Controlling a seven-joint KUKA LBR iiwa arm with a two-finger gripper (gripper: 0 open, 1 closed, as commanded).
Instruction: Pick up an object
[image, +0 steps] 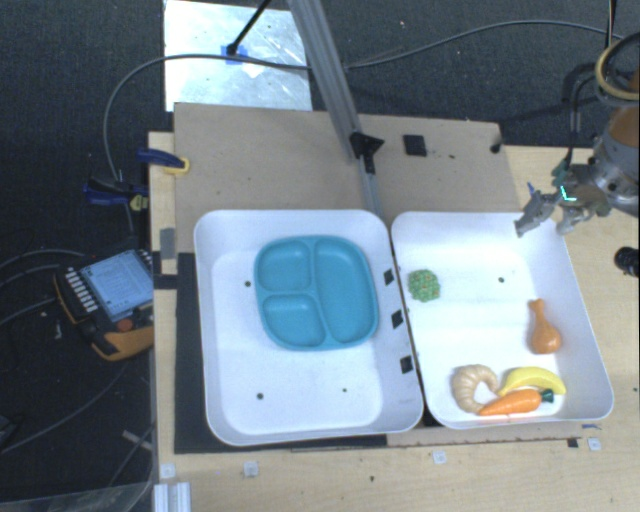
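1. Gripper (545, 213) hovers at the right bin's (470, 225) one o'clock rim, fingers spread, nothing between them.
2. Broccoli floret (424, 286) lies at the bin's ten o'clock; likely light, bumpy, firm: pinch across its crown.

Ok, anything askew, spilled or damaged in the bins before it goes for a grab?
Nothing stands out. The blue divided plate lies flat in the left bin. In the right bin, the broccoli, drumstick, croissant, banana and carrot look intact. The gripper hovers at its far right corner.
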